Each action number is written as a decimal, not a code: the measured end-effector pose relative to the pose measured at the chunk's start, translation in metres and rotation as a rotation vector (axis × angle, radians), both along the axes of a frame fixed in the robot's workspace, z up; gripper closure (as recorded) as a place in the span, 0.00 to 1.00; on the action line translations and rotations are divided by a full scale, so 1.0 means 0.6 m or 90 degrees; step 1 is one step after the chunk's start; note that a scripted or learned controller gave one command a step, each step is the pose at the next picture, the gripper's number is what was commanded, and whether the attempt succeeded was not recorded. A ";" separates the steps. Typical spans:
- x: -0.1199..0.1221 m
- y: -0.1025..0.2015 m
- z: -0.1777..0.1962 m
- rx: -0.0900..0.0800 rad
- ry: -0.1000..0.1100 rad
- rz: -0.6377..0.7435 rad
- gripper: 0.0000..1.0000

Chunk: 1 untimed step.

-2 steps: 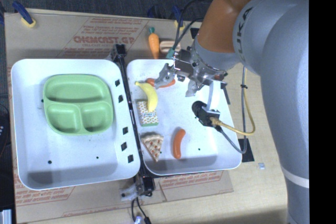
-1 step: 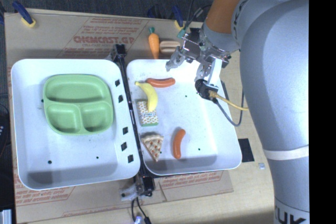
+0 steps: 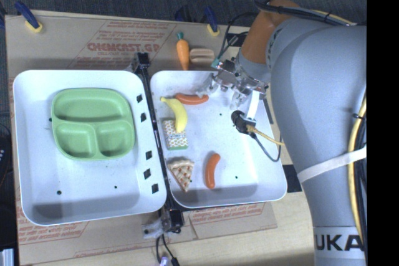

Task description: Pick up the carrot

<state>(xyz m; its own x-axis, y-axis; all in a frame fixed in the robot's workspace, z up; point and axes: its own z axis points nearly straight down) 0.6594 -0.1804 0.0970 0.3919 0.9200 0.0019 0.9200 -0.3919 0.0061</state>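
left bin (image 3: 25, 152) holds a green divided plate (image 3: 92, 123). carrot (image 3: 182, 53) lies on the cardboard outside the right bin (image 3: 265, 187), just past its rim at 12 o'clock, beside a bun (image 3: 201, 57). long axis runs 12 to 6, green top at 12, tip at 6. gripper (image 3: 232, 85) hangs over the bin's far edge near a sausage (image 3: 191, 98); finger opening cannot be told, nothing seen held. risk, as i judge it: the rim blocks the descent, or the fingers close on the bun instead.
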 end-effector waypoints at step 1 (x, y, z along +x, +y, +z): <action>0.002 0.004 0.018 0.001 0.001 0.005 1.00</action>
